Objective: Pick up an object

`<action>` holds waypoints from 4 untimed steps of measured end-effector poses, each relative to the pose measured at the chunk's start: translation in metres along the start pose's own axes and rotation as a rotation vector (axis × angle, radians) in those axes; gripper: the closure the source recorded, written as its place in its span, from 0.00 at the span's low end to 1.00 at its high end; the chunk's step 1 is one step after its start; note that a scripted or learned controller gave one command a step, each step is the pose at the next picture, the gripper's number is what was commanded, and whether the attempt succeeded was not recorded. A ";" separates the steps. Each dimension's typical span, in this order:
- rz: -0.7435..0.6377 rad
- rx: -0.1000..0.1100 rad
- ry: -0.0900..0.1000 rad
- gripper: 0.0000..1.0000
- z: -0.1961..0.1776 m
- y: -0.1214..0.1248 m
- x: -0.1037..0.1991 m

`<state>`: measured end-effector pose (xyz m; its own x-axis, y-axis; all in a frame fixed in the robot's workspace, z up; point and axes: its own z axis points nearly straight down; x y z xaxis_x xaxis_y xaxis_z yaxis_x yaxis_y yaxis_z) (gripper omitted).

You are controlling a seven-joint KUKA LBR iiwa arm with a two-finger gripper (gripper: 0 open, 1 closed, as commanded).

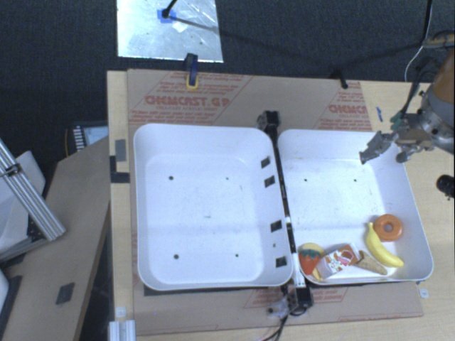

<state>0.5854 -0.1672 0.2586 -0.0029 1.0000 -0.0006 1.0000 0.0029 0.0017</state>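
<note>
Closest to me, along the near edge of the right-hand shallow white plastic bin [398, 183], a small heap of toy food is bunched together: a round red-and-orange tomato-like piece [311, 257], touching a flat red-and-white printed packet [338, 259], then a tan wedge-shaped piece [370, 263] just beside it. A curved yellow plastic banana [380, 246] lies tilted against the wedge, and an orange ring-shaped doughnut [388, 226] sits at the banana's upper end, touching it. The left-hand shallow white plastic bin [206, 204] lies alongside, the two meeting at a dark strip. Farther back, the grey two-finger gripper [387, 148] hangs over the far right corner of the right bin, well apart from the heap; its fingers are spread with nothing between them (blurry, though). Beyond lies a silvery foil sheet [169, 18] on dark carpet.
</note>
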 end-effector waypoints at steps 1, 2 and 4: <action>-0.001 -0.016 -0.003 0.00 -0.153 -0.073 0.007; -0.008 -0.009 0.000 0.00 -0.235 -0.098 0.085; -0.006 -0.002 0.002 0.00 -0.254 -0.098 0.194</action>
<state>0.4867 0.0263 0.5127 -0.0085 1.0000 0.0009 1.0000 0.0085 0.0032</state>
